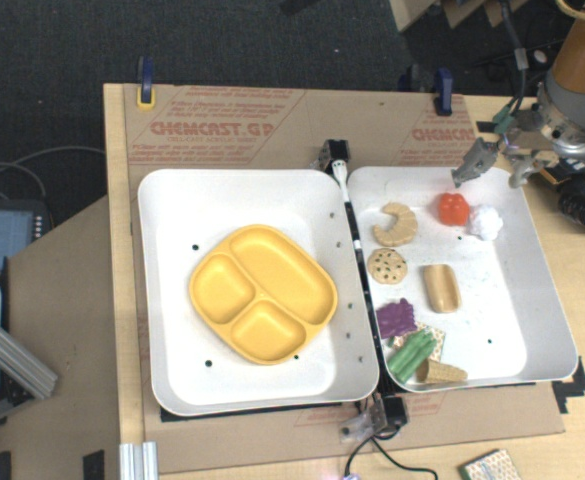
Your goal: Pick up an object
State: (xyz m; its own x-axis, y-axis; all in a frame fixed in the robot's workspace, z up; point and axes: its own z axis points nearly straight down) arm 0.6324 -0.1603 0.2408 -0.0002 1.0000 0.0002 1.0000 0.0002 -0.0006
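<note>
The right bin [532, 298] holds several toy foods: a tan croissant [398, 224], a chocolate-chip cookie [386, 265], a red pepper [453, 208], a white fluffy piece [486, 224], a tan bread loaf [441, 288], purple grapes [395, 317], a green vegetable [411, 354] and a cone-like wedge [442, 372]. My gripper [496, 164] hangs over the bin's far edge, up and to the right of the red pepper. Its fingers are spread apart with nothing between them.
The left bin [172, 218] carries a yellow three-compartment plate [262, 293]. A black clip [334, 153] sits at the top of the seam between the bins. Cardboard lies under both bins, with blue clamps [147, 78] at its far edge.
</note>
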